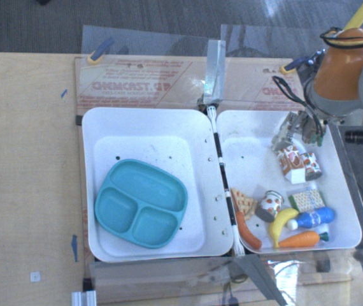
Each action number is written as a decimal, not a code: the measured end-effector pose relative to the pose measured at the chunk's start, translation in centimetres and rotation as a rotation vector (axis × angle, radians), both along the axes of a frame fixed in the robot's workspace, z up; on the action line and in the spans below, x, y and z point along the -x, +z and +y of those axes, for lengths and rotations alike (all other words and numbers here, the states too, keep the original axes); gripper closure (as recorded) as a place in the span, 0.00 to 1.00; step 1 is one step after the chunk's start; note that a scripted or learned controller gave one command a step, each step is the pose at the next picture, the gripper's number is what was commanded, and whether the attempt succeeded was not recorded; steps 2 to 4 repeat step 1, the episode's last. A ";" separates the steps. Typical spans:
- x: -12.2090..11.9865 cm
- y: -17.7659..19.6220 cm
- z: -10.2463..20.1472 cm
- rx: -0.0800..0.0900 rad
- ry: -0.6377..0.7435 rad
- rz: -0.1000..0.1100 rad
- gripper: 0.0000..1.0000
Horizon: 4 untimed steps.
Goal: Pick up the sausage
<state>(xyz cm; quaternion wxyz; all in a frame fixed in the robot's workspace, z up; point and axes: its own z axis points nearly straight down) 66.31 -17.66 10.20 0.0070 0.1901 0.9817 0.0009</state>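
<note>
Reddish-orange and curved, lying along the near-left edge of the right bin (353, 225): the sausage (248, 231), one end tucked beside a pizza slice (243, 204), the other pointing toward the bin's front corner. Looking smooth, slim and rounded, likely to roll or slip unless pinched across its narrow width. Crowding the same near end: a banana (281, 224), a carrot (299, 239), a blue bottle (312, 218), a small cracker-like block (307, 200) and a little round toy with a face (271, 202). Sitting in the left bin (99, 132), well apart from all this: a teal divided plate (142, 202).

Farther back, hovering at the far end of the right bin, just above a white-and-brown carton (299, 164): the gripper (299, 131), well apart from the sausage. State of the jaws: cannot tell, too blurred and tangled with cables.

Judging the step in hand: approach not yet made, nothing lifted. Calling next for a long travel toward the near-left corner, turning the wrist to straddle the sausage crosswise, then descending without clipping the bin wall or the pizza slice beside it.
</note>
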 end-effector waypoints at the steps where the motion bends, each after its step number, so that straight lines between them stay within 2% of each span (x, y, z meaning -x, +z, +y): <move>1: 1.9 8.5 9.5 -0.003 -0.202 0.007 1.00; 4: 1.9 8.5 9.5 -0.003 -0.202 0.007 1.00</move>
